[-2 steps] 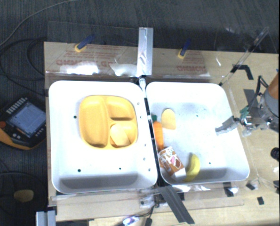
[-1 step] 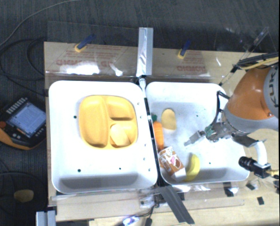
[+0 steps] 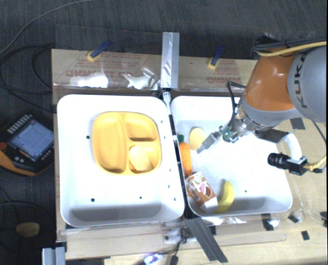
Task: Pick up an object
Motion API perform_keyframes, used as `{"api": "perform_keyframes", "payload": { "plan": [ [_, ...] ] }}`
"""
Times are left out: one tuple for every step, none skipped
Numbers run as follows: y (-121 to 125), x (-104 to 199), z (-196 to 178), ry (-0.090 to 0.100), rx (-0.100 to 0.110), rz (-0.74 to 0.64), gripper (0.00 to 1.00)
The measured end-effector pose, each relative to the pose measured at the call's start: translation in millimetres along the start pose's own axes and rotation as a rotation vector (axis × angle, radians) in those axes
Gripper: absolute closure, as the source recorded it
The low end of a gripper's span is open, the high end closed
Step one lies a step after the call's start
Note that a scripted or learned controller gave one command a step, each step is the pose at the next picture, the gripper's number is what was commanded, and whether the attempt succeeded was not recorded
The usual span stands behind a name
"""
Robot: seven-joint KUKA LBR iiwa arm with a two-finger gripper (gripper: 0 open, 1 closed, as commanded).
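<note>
My gripper [image 3: 203, 145] reaches down and to the left from the orange-banded wrist into the right bin [image 3: 263, 170]. Its tip sits just right of a pale yellow rounded object [image 3: 195, 137] and close above an orange carrot-like piece [image 3: 184, 157] that lies along the bin's left wall. Nothing shows held in it. Near the bin's front lie a printed snack packet [image 3: 199, 190] and a yellow banana [image 3: 225, 196], side by side.
The left bin [image 3: 75, 203] holds a yellow divided tray [image 3: 125, 141]. A metal divider bar [image 3: 170, 54] stands at the back between the bins. A black handset [image 3: 26, 142] lies on the floor at the far left. Cables hang off the arm at right.
</note>
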State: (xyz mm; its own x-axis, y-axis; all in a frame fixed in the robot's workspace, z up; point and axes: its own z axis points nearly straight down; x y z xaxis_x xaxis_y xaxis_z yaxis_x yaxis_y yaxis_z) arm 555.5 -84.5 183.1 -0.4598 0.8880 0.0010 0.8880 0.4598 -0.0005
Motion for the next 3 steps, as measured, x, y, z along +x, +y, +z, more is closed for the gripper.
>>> {"api": "perform_keyframes", "payload": {
  "plan": [
    [18,-55,55,-0.002,0.0,-0.283,0.0],
    [44,-49,94,-0.015,-0.003,-0.214,0.0],
    [77,-67,94,-0.006,0.002,-0.391,0.0]
  ]
}}
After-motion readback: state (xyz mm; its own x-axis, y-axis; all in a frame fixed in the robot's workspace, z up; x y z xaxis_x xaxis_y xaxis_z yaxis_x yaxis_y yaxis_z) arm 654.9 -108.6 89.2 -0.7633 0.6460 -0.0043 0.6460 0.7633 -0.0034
